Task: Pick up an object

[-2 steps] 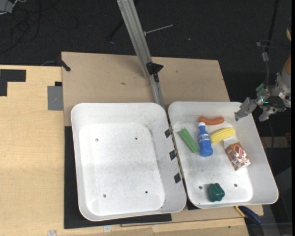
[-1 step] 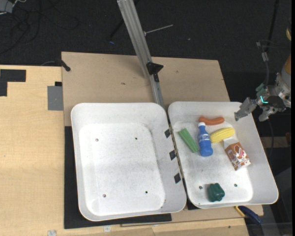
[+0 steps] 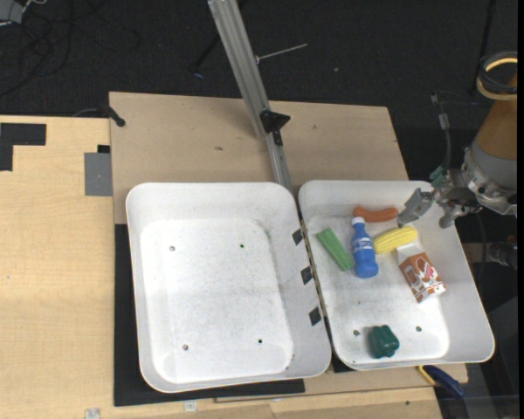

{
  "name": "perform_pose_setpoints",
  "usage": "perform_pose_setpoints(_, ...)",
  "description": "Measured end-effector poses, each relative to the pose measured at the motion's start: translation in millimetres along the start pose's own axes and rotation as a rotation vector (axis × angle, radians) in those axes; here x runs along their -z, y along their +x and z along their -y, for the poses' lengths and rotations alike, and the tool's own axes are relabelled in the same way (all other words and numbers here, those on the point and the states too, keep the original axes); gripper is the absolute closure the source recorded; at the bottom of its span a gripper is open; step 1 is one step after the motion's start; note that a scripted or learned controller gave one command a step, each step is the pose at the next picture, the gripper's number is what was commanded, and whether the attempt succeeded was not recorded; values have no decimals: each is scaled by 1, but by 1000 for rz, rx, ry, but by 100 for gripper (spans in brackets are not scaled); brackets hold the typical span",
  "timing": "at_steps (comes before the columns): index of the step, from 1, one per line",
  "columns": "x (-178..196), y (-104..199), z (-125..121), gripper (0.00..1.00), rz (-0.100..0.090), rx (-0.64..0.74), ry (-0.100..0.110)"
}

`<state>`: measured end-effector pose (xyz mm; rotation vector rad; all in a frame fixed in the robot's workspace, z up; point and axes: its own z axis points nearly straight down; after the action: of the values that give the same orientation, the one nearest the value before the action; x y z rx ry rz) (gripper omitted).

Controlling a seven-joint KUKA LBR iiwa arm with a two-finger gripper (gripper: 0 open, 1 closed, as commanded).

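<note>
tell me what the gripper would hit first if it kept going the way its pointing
Probably the yellow corn cob: the gripper points down and left into the right bin, and the cob lies nearest along that line. Depth is unclear, so it could pass above it.

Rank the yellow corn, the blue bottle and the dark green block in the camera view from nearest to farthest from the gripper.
Measured from the gripper, at the right bin's far right edge:
1. Yellow corn, just below and left of it.
2. Blue bottle, further left, mid-bin.
3. Dark green block, at the bin's near edge.
</note>
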<state>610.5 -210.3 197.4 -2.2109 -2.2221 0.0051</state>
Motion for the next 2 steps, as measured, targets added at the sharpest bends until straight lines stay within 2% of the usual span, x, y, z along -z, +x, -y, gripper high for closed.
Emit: perform_pose_setpoints(2, -96, 15, 2, 0, 0, -2, -1)
